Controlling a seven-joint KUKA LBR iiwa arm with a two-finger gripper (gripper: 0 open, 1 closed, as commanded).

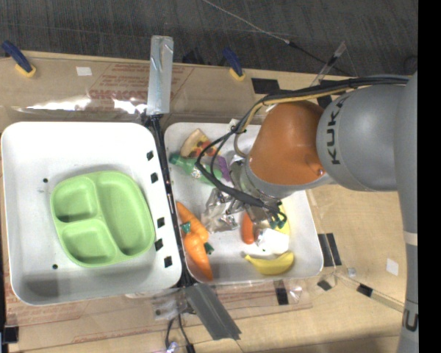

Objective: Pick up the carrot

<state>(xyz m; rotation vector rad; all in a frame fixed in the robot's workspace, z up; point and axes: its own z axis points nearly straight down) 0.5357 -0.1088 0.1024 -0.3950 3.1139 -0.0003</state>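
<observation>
The claw [224, 213] hangs low inside the right bin [309, 219], its metal fingers pointing down into the pile of toy food under the orange band [287, 145] of the arm; whether they are spread or closed cannot be made out from this angle, and nothing shows between them. The carrot [193, 240] lies just left of the claw, along the bin's left wall, with its green top near the lower end. A small orange-red piece [248, 229] sits just right of the claw, and below that a banana [270, 263] rests against the bin's front edge. Toward the back of the same bin lie a green piece [184, 162] and a purple one [222, 169]. The left bin [29, 160] holds a green divided plate [101, 217], well apart from the claw.
</observation>
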